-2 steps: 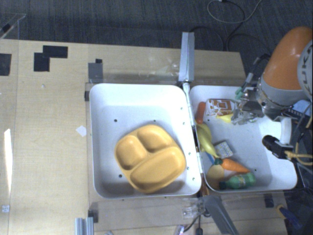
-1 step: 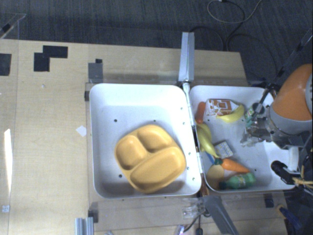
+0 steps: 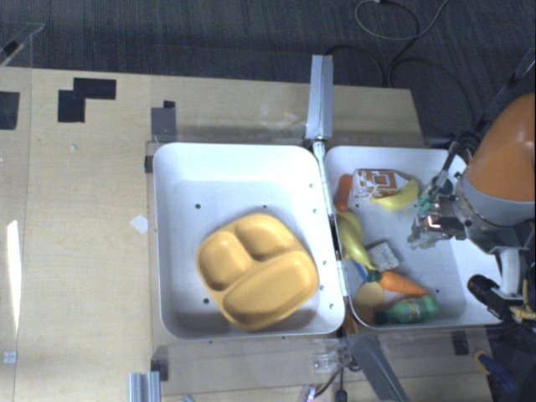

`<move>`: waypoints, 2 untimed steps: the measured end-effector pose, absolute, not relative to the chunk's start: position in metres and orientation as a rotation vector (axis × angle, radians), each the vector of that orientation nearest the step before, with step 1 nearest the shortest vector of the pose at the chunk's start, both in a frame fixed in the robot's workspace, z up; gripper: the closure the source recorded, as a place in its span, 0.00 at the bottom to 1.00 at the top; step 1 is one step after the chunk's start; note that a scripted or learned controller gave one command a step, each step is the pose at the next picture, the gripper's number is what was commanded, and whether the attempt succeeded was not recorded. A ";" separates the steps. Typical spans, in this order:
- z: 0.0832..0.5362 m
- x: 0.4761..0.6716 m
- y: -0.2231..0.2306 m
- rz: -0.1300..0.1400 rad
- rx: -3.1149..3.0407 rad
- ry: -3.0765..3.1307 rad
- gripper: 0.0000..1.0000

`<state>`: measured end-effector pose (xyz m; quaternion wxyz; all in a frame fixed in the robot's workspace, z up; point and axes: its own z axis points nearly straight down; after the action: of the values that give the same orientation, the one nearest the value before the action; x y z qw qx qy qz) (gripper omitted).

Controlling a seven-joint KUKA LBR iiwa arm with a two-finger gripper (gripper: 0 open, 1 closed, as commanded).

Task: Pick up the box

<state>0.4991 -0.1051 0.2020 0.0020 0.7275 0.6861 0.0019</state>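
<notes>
I found nothing I could read. The small white cardboard box with the orange-brown printed panel [image 3: 374, 182], lying at about twelve o'clock in the right white bin [image 3: 477, 304], carried a picture or logo, but its lettering was too small and blurred to make out. The green plastic bottle [image 3: 410, 310] at six o'clock bore a label I could not decipher either.

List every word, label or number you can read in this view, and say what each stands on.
No text here can be read.
Box in the right bin: an orange and brown printed face, too blurred to read.
Green bottle: label too small to read.
Small grey packet: no legible marking.
Yellow tray in the left bin: plain.
</notes>
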 end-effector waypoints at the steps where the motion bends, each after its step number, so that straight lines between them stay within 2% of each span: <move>1: 0.202 0.499 -0.105 0.006 2.283 2.153 0.00; 2: 0.167 0.497 -0.117 0.004 2.194 2.245 0.00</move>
<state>0.4973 -0.1172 0.1667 0.0012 0.6990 0.7151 0.0012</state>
